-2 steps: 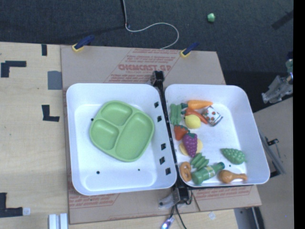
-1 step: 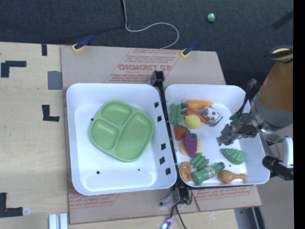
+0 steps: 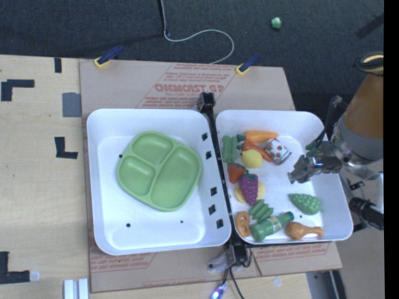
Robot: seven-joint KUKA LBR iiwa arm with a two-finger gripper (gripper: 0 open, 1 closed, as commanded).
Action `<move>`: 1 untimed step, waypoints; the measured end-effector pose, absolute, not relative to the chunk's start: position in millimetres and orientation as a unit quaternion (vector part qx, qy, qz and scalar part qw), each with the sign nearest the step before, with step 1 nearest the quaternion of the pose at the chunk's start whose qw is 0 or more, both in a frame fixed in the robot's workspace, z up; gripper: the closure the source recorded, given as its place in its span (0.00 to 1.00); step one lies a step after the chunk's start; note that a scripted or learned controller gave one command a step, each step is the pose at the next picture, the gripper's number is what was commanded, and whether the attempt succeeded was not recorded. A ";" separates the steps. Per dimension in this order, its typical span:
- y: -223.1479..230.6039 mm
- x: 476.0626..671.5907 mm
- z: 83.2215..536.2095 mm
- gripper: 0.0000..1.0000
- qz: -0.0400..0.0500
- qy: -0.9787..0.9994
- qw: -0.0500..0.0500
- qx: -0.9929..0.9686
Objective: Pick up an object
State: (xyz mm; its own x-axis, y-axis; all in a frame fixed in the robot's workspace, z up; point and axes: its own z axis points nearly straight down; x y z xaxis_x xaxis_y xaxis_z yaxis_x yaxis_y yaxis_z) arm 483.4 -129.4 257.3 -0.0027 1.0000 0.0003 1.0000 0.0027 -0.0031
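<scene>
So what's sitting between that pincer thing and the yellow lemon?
In the camera view, a small white toy with red and brown marks lies between the pincer and the yellow lemon, on the right bin's white floor.

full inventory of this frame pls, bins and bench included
divided plate: 1, light green, in the left bin
bins: 2, white, side by side; right bin holds the toy food
carrot: 1, orange, top of right bin
lemon: 1, yellow, below the carrot
grapes: 1 bunch, purple, left-centre of right bin
bottle: 1, green, near front edge
drumstick: 1, tan-orange, front right corner
bumpy leafy piece: 1, green, right side
cardboard sheet: 1, brown, under the bins
clamps: 2, blue and yellow, at the sheet's back edge
cable: 1, white, on the dark floor
small ball: 1, green, on the floor
gripper: 1, dark, over the right bin's right side
</scene>
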 end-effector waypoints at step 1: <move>-58.0 522.0 367.5 1.00 -0.004 -0.711 -0.004 -0.703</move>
